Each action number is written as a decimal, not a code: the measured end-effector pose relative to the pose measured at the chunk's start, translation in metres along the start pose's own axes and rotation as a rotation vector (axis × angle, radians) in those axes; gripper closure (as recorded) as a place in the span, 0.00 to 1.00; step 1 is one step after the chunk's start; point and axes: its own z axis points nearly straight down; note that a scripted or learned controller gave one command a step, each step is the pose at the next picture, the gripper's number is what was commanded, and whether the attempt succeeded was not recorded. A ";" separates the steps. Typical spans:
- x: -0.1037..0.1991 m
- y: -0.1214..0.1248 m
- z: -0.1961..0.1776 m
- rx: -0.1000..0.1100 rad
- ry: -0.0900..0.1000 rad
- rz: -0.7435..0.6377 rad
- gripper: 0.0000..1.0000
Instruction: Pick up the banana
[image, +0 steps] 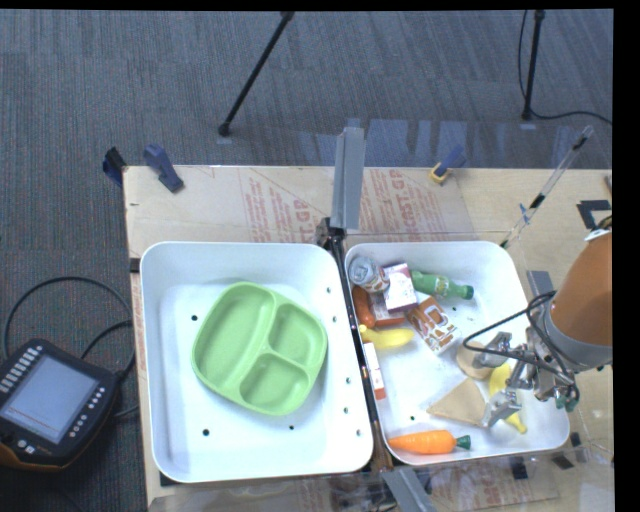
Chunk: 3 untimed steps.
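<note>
Nearest the camera, a toy carrot (427, 441) lies along the front wall of the right bin (500, 255), its green top pointing right. Just behind it rests a tan wedge-shaped piece (458, 404). The gripper (507, 396) reaches in from the right at the bin's front right corner, carried on the grey arm with its orange band (598, 290). A banana (501, 382) lies at the gripper, its yellow showing above and below the metal fingers; whether the claw is apart, together, or clamped on the fruit cannot be told, since the fingers overlap the fruit. A second yellow banana-like piece (388, 338) lies near the bin's left wall, just beside a red-and-white carton (399, 287). Behind these, a green bottle (441, 286) lies on its side near the rear wall, with a small can (360, 271) in the rear left corner. A brown patterned packet (432, 324) sits between the bottle and the gripper. The left bin (170, 270) holds a green three-compartment plate (261, 347) set at a tilt to the bin walls. A handheld control pendant (50, 402) lies on the carpet, well apart to the left.
</note>
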 end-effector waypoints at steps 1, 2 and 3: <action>-0.062 0.012 -0.050 -0.001 -0.003 0.006 0.00; -0.120 0.026 -0.060 -0.001 -0.003 -0.112 0.00; -0.144 0.027 -0.027 0.000 -0.005 -0.187 0.00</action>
